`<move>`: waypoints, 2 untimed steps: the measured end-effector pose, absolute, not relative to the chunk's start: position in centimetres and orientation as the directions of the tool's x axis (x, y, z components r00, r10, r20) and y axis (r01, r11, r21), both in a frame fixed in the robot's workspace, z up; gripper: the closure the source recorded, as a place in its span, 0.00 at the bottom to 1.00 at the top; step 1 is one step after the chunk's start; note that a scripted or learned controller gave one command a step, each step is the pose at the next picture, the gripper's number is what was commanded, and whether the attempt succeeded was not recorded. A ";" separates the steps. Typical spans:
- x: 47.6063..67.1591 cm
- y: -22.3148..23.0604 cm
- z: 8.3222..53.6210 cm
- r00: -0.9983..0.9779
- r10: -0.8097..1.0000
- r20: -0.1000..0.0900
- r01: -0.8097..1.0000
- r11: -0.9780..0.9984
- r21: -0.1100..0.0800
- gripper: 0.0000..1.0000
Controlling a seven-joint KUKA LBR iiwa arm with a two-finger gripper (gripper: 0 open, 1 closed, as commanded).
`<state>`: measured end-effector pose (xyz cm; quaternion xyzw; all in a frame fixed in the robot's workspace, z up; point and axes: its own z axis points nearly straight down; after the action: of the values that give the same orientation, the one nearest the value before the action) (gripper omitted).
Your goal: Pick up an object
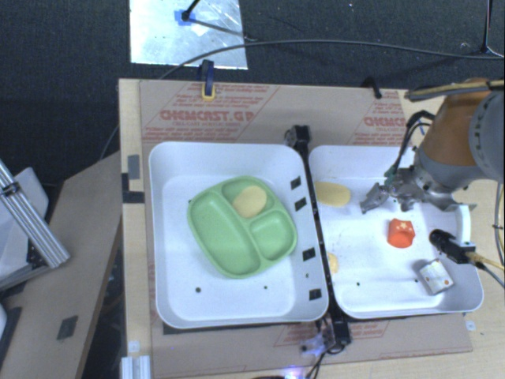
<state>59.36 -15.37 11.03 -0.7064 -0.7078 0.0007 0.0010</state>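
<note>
Red block [401,233] is sitting in the right bin [371,298], at five o'clock from your tool [377,199], whose fingers I cannot tell apart or together, risking a miss.

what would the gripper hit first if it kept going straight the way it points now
The gripper points toward the picture's left, over the right bin. The first thing in that line looks to be the yellow piece near the divider. Its height above the bin floor is unclear, so it might pass over.
</note>
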 end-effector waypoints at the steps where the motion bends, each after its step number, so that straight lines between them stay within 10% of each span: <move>1: 59.4 -15.3 8.4 -0.001 1.000 0.000 1.000 0.001 -0.001 0.00; 2: 59.6 -15.4 9.6 -0.001 1.000 -0.001 1.000 0.001 0.004 1.00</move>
<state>59.55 -15.35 9.62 -0.7069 -0.7073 -0.0011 -0.0017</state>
